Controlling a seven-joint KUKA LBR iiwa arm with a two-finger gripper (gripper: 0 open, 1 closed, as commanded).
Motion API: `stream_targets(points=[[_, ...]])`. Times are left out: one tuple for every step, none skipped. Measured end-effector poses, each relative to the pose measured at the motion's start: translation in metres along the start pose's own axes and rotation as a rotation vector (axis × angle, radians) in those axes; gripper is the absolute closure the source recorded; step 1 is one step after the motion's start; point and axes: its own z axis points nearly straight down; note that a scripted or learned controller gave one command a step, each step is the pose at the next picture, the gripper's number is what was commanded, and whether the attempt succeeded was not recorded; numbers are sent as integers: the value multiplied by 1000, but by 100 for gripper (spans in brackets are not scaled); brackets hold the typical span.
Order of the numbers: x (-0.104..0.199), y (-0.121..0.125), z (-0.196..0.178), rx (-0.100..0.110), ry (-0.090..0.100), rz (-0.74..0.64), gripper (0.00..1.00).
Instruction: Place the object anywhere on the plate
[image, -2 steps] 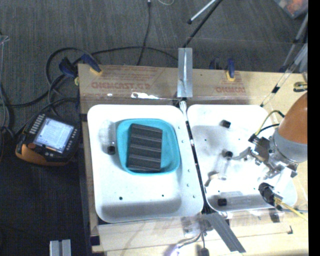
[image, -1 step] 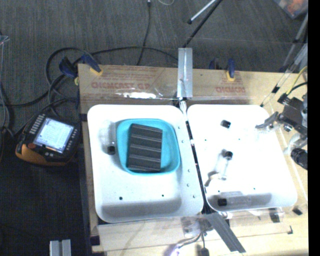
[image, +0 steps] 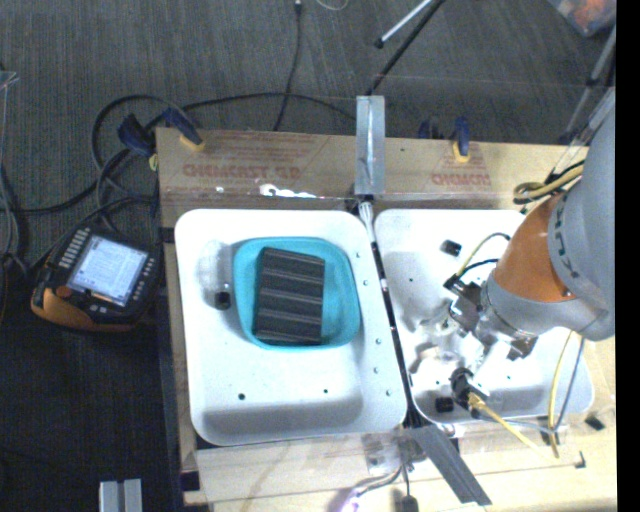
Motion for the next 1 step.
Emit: stream_targets(points=[[-18,-4,-99,-2,-2,36,0]])
